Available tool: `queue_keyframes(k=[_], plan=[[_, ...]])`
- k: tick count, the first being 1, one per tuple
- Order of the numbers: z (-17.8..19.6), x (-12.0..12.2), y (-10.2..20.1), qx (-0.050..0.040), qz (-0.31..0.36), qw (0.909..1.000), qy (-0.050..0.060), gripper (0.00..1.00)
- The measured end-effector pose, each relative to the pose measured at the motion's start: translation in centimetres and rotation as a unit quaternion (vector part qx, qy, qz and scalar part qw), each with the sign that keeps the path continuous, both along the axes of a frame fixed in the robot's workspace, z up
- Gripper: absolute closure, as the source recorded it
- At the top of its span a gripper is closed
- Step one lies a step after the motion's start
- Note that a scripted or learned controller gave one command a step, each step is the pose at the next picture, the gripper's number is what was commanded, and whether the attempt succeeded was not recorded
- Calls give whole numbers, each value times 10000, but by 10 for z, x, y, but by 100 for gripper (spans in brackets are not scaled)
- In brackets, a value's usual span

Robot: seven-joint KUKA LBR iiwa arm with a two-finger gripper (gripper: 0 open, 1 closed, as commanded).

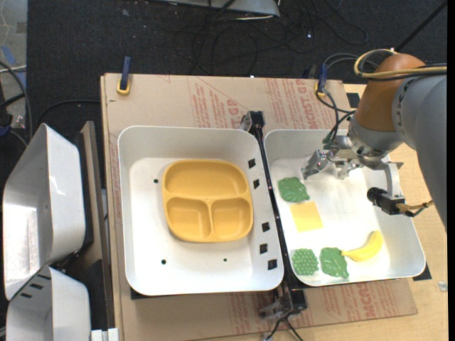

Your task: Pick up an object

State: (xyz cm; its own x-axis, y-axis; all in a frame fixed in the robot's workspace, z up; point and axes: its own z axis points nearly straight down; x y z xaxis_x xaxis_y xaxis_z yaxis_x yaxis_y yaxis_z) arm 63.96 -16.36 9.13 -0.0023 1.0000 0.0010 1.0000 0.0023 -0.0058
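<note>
The end effector (318,163) hung open over the right white bin (409,251), gripping nothing. Just below lay a flat green leaf-shaped toy (292,190), probably light, soft plastic; its low profile likely demanded pinching across the edges.

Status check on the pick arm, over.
Gripper over the right bin, above the green leaf piece, nothing seen between its fingers. Yellow square, banana and two more green pieces untouched. Nothing blocking.
</note>
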Motion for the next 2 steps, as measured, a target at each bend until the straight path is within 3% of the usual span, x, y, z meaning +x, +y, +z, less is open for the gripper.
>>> queue_keyframes(k=[1, 2], plan=[[1, 0, 0, -9, 1, 10000, -29, 0], [12, 1, 0, -13, 7, 10000, -42, 100]])
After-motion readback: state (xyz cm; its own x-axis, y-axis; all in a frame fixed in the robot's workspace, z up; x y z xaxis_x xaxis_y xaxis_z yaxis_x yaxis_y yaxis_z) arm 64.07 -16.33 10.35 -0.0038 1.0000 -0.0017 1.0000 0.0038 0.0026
